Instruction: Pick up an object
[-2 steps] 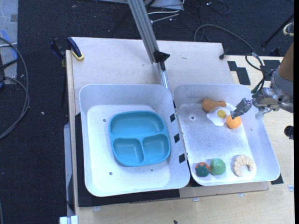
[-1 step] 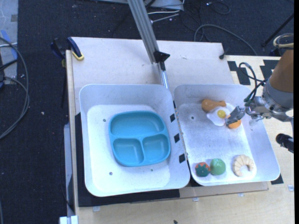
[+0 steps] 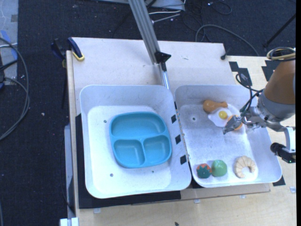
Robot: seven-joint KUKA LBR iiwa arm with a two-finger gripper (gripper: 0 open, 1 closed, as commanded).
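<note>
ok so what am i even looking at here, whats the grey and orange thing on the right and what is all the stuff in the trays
That is a robot arm, seen from one camera fixed above the bench. Its gripper is low in the right bin, at a toy fried egg; whether it holds anything is unclear. Also there: a toy chicken drumstick, a croissant, a green ball-like toy and a small red and green one. The left bin has a blue divided plate.
</note>
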